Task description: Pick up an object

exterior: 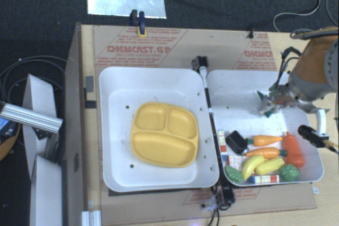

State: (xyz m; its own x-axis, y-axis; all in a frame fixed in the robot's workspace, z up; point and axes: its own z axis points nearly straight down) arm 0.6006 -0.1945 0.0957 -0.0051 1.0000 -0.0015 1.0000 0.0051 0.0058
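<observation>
Approach step: two-finger gripper (266, 105), grip state indeterminate, hovers over right white bin (238, 87); descent onto orange plastic carrot (266, 140) required.

Two white bins (114, 129) — one yellow tray (164, 134) — two carrots (265, 141).

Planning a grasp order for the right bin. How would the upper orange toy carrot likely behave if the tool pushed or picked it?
The upper orange toy carrot looks smooth and tapered, so it may slip from a pinch near its tip. Being rounded and lying on its side, it would probably roll if nudged. It rests against the small black block and the lower carrot, so pushing it would likely shift them.
</observation>
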